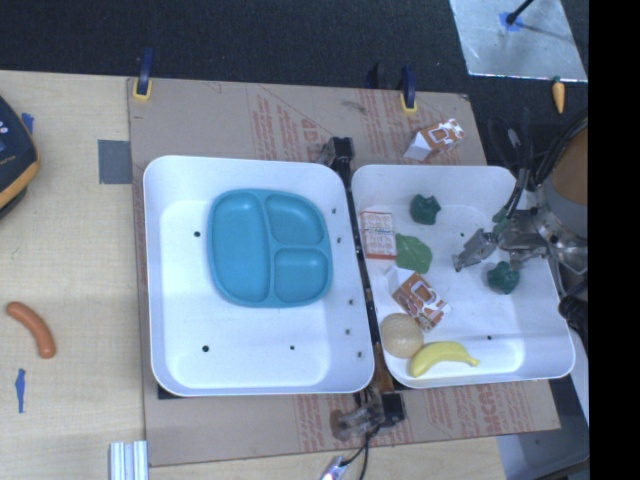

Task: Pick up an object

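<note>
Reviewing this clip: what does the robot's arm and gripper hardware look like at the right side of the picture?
The gripper is a dull grey metal assembly with thin, pointed fingers. Behind it sits a bulkier grey metallic wrist block, with thin dark cables looping up from it. At the edge of the camera view, a rounded orange-brown section of the arm shows. No markings are legible.

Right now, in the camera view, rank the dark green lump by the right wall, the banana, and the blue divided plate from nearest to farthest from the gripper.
Measured from the gripper in the right bin:
1. Dark green lump, just below and right of it, by the bin's right wall.
2. Banana, at the right bin's front edge.
3. Blue divided plate, across in the left bin.
</note>
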{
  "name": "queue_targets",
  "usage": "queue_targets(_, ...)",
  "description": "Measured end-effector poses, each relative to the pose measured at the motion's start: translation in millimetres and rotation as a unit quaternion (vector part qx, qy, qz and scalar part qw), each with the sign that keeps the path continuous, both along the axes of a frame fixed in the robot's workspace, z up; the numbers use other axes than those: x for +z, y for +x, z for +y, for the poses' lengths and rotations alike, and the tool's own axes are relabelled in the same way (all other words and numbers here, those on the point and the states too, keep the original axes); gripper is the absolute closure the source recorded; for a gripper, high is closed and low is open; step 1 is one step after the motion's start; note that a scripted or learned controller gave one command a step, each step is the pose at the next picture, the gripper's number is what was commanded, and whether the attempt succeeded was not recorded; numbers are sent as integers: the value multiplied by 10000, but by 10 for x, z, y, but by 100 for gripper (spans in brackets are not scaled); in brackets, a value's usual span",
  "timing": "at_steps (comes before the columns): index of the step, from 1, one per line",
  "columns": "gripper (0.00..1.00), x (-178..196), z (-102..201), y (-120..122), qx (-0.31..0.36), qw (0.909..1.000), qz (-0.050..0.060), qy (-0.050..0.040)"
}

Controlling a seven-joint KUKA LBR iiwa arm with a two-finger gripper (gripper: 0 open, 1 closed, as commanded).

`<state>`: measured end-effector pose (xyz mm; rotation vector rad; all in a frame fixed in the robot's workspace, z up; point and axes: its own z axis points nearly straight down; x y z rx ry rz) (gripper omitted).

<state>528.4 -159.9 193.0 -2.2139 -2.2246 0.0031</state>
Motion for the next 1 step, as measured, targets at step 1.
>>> queue_targets(1,0,-1014,176,392,4,10000,-3,-10)
